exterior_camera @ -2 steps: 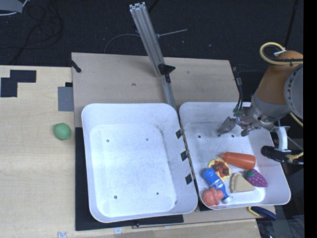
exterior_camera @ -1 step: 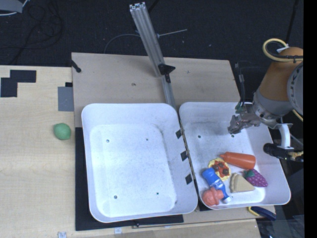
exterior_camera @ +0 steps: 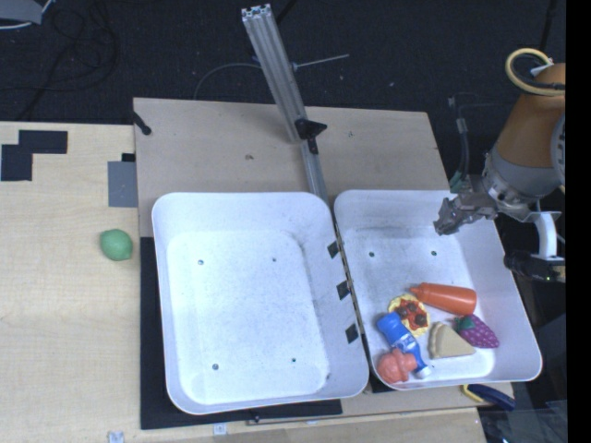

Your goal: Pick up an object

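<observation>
Overhead, jaws [exterior_camera: 450, 218] state unclear, above right bin [exterior_camera: 517, 289], toys [exterior_camera: 434, 326] clustered below, green ball [exterior_camera: 116, 245] outside.

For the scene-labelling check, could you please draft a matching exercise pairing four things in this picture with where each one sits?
Things:
1. green ball
2. orange carrot
3. purple grapes
4. gripper

Places:
A. over the upper part of the right bin, above the toy pile
B. on the wooden bench, left of the left bin
C. at the right edge of the toy pile, below the carrot
D. lying across the top of the toy pile in the right bin

Pairs: 1-B, 2-D, 3-C, 4-A
</observation>
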Robot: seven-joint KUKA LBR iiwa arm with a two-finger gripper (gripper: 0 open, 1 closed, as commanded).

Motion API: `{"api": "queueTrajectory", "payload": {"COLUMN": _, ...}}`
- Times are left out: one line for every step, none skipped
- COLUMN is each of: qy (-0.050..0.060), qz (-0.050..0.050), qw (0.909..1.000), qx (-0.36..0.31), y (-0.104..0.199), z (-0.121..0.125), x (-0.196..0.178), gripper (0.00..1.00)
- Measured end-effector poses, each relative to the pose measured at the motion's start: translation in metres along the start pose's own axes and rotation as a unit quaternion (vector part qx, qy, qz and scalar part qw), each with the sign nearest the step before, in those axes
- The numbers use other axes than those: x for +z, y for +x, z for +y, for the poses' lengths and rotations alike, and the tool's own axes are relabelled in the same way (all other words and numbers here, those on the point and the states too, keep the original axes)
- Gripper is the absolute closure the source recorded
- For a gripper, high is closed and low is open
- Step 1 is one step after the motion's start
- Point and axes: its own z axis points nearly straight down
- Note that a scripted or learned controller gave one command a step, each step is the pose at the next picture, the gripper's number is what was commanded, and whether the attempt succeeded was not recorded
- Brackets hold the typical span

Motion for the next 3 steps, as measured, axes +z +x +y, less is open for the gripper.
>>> {"api": "queueTrajectory", "payload": {"qy": 0.000, "qz": 0.000, "qw": 1.0000, "qx": 0.000, "y": -0.001, "z": 0.000, "x": -0.037, "gripper": 1.00}}
{"api": "queueTrajectory", "payload": {"qy": 0.002, "qz": 0.001, "qw": 1.0000, "qx": -0.002, "y": 0.051, "z": 0.008, "x": -0.039, "gripper": 1.00}}
{"api": "queueTrajectory", "payload": {"qy": 0.001, "qz": 0.000, "qw": 1.0000, "qx": -0.002, "y": 0.112, "z": 0.006, "x": -0.047, "gripper": 1.00}}
